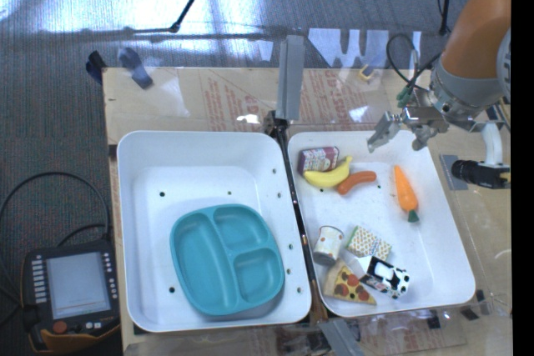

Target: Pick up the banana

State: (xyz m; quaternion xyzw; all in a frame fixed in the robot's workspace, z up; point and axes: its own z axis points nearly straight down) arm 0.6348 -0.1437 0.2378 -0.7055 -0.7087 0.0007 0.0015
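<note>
a teal divided plastic plate (227, 261) lies in the left white bin (142, 154). the yellow curved banana (327, 174) rests untouched near the top left of the right white bin (442, 204), touching an orange sausage (357, 181). the two-finger gripper (402, 134) hangs above the bin's far rim, fingers spread and empty, so descent and grasp remain.

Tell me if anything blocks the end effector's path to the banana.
Nothing visible does. The end effector is up and to the right of the banana, with bare bin floor between; a sausage touches the banana's right end.
</note>
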